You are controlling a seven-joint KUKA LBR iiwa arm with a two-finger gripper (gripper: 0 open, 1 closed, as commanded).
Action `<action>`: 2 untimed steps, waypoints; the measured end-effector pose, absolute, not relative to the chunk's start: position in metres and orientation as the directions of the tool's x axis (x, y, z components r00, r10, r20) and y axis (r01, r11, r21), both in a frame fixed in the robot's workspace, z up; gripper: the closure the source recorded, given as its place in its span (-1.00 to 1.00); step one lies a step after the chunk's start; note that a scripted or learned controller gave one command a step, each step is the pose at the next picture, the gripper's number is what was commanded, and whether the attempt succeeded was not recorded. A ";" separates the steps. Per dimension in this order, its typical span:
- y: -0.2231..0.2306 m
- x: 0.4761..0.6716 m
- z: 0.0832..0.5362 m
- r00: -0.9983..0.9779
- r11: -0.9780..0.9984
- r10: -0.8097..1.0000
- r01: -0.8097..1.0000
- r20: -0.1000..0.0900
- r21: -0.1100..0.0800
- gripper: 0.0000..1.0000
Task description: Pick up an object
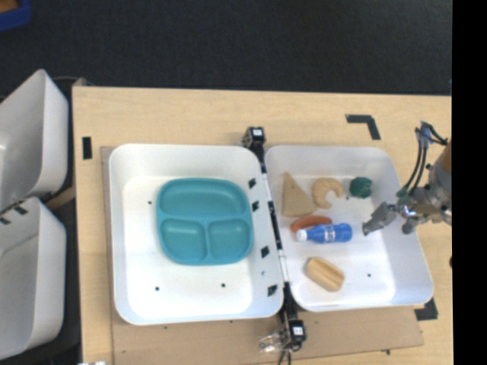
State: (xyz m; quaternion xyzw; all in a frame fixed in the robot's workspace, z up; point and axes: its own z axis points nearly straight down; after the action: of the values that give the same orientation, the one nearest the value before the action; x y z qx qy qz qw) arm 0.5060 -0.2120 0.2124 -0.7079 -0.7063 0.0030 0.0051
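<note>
Bottle (326,233), the little blue one with the white cap end, looks like the obvious candidate here since it's lying on its side in the right bin (380,280) and it's the closest thing to the tool (392,217). The tool sits over the right side of that bin, just beside the bottle's blue end, and one grey finger sticks out toward the bottle, but I honestly cannot tell whether the fingers are spread or pressed together from this angle, and nothing shows between them. Other stuff in the same bin: a red sausage-looking piece (310,223) touching the bottle along its upper side, a tan wedge (295,196), a croissant-shaped thing (327,191), a small dark green ball (360,186) and a bread roll (325,274) sitting apart lower down. The left bin (129,295) just has a teal divided plate (204,220). My guess is we're still at the approach stage, nothing grabbed yet. If I were tuning this, I'd line the fingers across the bottle's short axis, not along its length, and come down around the middle of the body so it doesn't roll out. Watch the red piece, since a finger landing on it would probably shove both things sideways. The roll is honestly a safer pick, being well apart from everything.
</note>
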 end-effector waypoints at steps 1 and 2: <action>-0.211 0.509 0.220 -0.002 0.002 1.000 1.000 0.000 0.001 -1.00; -0.215 0.503 0.175 0.001 -0.001 1.000 1.000 -0.001 -0.003 -1.00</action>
State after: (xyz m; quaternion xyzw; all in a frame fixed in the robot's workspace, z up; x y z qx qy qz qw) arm 0.5026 -0.2154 0.1753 -0.7075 -0.7067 0.0016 0.0008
